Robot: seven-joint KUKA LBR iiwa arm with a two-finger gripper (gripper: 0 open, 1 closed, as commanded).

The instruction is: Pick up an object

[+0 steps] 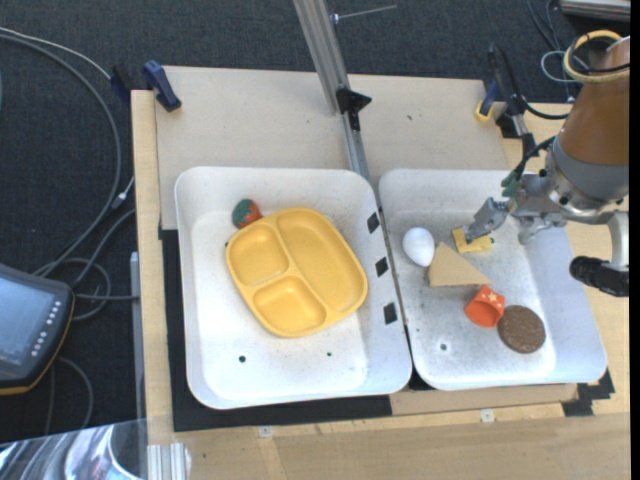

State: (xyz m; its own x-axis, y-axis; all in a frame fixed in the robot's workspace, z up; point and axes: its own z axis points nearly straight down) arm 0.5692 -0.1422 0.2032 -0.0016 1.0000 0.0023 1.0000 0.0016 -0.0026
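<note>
Camera view: your gripper [488, 226] hangs over the right bin [570, 353], and you can't tell from this angle how it is set.

Just beneath its tip you see a small yellow block [473, 240], touching the top of a tan wedge [452, 270]; whether the block is gripped is unclear. Left of them lies a white egg [419, 246]; lower right sit an orange cup [484, 306] and a brown round disc [522, 329], close together. In the left bin [205, 368] you have a yellow divided tray [295, 270] with a small red-and-green item [245, 211] at its upper-left corner. A metal post [318, 28] rises behind the bins.
</note>
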